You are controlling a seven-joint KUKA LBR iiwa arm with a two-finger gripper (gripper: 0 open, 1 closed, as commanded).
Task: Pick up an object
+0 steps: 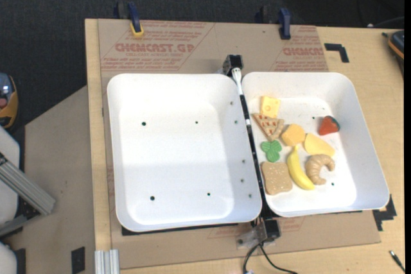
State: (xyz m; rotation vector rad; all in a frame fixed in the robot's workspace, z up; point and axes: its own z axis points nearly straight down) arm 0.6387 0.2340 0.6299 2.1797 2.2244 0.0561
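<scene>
The wooden bench board (pixel 96 138) carries red printing along its far edge, where two blue clamps (one (pixel 135 15) on the left, one (pixel 284 21) on the right) grip it. On the left sits the left bin (pixel 173 151), white and shallow, its floor marked by four small dark dots. A black strip (pixel 243 119) runs along the seam where the two bins meet.

The right bin (pixel 359 138) holds all the things there are to pick, a cluster of toy foods gathered in its middle. Nearest the seam, a yellow cheese block (pixel 270 106) lies farthest back, with a waffle wedge (pixel 268 126) just in front of it, then a green piece (pixel 271 150), then a slice of bread (pixel 277 178) closest to the near rim. Next comes an orange lump (pixel 293 135) and, below it, a banana (pixel 298 170) lying beside the bread (the two look to be touching). Further right, a yellow wedge (pixel 317 145) rests above a croissant (pixel 319 167), which lies against the banana. A red strawberry (pixel 328 126) sits farthest right, a little apart from the rest.

Whether the gripper is open or closed cannot be told.
</scene>
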